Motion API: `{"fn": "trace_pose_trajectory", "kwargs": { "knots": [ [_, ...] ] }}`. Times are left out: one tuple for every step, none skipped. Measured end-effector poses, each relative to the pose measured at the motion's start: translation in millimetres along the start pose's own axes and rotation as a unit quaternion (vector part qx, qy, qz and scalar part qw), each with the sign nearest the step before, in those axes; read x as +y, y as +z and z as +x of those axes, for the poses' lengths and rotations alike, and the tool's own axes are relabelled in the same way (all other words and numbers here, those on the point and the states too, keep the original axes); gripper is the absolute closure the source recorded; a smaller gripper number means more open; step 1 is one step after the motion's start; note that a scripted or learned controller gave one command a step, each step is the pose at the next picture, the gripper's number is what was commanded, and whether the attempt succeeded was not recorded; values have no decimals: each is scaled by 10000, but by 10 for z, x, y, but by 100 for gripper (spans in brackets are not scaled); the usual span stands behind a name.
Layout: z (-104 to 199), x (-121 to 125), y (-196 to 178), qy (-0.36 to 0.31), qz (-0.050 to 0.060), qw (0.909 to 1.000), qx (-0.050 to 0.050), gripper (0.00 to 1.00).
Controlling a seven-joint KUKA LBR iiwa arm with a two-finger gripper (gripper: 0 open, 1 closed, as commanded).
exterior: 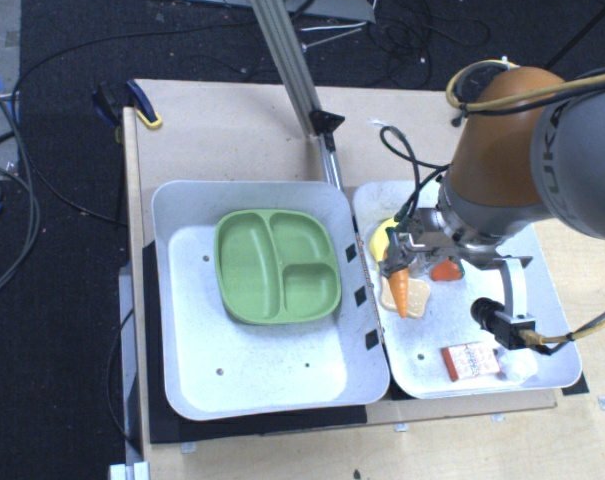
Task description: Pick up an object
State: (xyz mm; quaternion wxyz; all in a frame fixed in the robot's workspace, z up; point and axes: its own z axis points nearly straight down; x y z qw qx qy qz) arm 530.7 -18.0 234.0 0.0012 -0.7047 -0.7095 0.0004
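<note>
Two white bins sat side by side on the bench, and the arm's gripper (410,251) hung low over the right bin (542,298)

One green divided plate (278,266) lay in the left bin (182,268), towards its far side, while the right bin held the loose items: a yellow piece (382,236) by its left wall, an orange carrot-shaped toy (399,290) lying on a pale tan piece (416,302) just below the gripper, a small red object (447,270) under the wrist, and a red-and-white packet (471,361) near the front edge, well apart from the others. Whether the claw was spread or closed could not be told, since the wrist and its cabling hid it, and nothing could be seen gripped in it
</note>
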Motion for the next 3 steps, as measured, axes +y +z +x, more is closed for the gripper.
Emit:
{"fn": "trace_pose_trajectory", "kwargs": {
  "knots": [
    [636,123,33,-9,-13,10000,3,100],
    [1171,201,-77,0,-20,10000,0,100],
    [1139,196,-72,25,-9,10000,-7,0]
  ]
}}
